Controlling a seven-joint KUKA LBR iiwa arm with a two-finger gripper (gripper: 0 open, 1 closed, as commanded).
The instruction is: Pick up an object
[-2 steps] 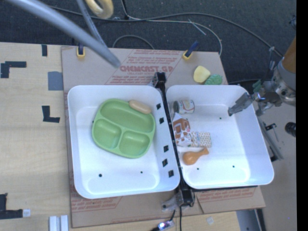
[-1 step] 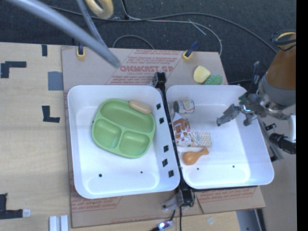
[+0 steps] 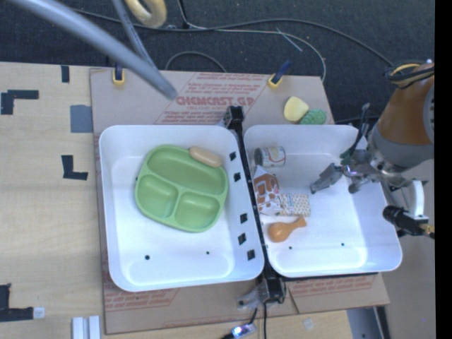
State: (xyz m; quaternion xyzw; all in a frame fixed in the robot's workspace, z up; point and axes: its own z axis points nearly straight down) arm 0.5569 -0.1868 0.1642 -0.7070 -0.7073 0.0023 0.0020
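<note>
Looking into the right bin (image 3: 367,256), you see the gripper (image 3: 326,181) above bare floor. Its fingers: I cannot tell if apart or together.

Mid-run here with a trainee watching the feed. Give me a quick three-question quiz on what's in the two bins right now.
1. True or false: the green tray lies in the left bin.
2. Which thing lies nearest the bins' divider? A. orange drumstick B. can C. patterned packet
3. Fill in: the end effector is over the ____ bin.

Key: 1 true. 2 C. 3 right.
</note>
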